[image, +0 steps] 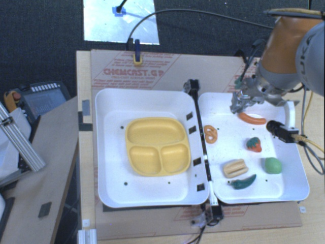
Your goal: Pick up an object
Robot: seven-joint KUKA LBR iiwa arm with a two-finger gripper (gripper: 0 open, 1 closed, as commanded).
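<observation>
End effector (pixel 240 104) low over the far part of the right bin (pixel 292 189), just left of the orange sausage (pixel 252 118) — open or closed impossible to tell. Scattered nearer in the same bin: pretzel (pixel 209 134), strawberry (pixel 254 144), green ball (pixel 273 165), bread roll (pixel 235 168), green pepper (pixel 242 182). In the left bin (pixel 109 136) — a yellow divided tray (pixel 155 145).

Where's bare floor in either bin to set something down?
Left bin: bare strips all around the yellow divided tray, widest along its left and far walls. Right bin: crowded with hot dog, pretzel, strawberry, bun, lime, green pepper; near-right corner is bare.
</observation>
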